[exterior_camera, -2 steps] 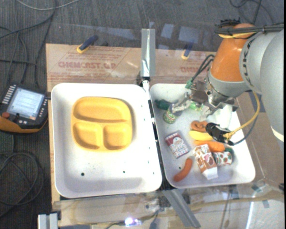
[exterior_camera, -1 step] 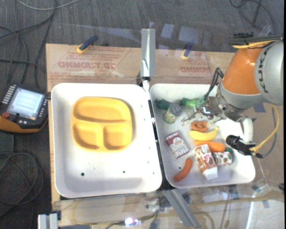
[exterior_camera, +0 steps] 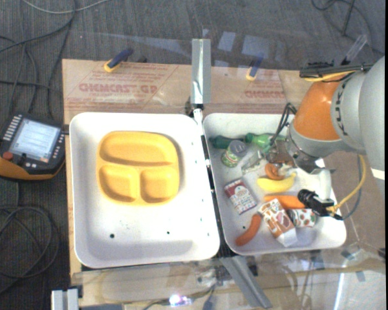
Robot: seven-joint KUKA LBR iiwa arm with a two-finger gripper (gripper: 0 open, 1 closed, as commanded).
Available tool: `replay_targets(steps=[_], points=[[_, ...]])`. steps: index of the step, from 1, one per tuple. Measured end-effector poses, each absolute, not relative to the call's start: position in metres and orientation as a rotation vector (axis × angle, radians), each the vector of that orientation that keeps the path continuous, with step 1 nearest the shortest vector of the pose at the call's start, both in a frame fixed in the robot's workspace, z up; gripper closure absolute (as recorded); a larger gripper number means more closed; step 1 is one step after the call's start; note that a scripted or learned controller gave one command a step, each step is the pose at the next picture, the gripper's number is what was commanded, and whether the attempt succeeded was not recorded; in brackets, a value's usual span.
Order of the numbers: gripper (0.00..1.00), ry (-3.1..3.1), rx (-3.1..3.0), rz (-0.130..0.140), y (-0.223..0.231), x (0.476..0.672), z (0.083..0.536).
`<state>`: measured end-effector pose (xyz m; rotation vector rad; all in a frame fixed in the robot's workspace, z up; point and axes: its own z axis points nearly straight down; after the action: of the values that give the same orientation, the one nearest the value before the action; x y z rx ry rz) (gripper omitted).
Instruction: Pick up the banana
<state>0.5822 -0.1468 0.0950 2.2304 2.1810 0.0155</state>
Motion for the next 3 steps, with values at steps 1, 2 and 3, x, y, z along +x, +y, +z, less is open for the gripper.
replay_targets(steps=[1, 2, 3], points=[[0.00, 2.406, 2.020, -0.002, -0.145, 0.574, 0.110], [0.00, 2.367, 2.032, 0.020, -0.150, 0.564, 0.095], [1.00, 2.357, 2.027, 0.025, -0.152, 0.566, 0.107]])
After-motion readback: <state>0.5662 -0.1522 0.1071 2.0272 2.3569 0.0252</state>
